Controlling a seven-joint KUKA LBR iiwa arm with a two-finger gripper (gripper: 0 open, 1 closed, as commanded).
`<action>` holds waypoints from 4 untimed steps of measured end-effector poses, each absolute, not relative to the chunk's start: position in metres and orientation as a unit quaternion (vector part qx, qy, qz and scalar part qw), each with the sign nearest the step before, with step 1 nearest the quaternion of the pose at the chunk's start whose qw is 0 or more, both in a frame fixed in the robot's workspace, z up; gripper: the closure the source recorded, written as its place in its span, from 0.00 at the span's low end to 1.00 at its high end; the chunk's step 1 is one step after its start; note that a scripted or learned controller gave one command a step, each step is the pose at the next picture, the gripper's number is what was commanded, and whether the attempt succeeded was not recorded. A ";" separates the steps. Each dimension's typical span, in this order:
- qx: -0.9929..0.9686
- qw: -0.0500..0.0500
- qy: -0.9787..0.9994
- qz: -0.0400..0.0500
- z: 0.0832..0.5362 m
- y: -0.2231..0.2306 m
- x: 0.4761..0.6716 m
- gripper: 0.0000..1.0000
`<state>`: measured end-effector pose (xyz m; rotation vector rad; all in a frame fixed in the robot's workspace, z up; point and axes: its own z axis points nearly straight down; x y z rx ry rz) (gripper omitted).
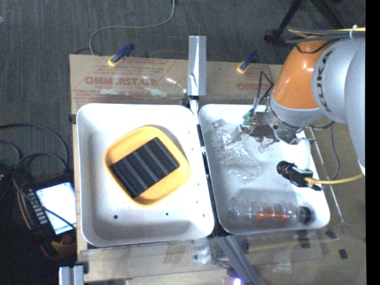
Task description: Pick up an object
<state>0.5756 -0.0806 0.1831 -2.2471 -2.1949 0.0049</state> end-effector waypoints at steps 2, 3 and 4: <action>-0.655 -0.006 -0.755 -0.005 0.100 -0.102 0.581 0.00; -0.658 -0.006 -0.753 -0.003 0.092 -0.119 0.654 0.00; -0.658 -0.009 -0.753 -0.004 0.111 -0.121 0.657 1.00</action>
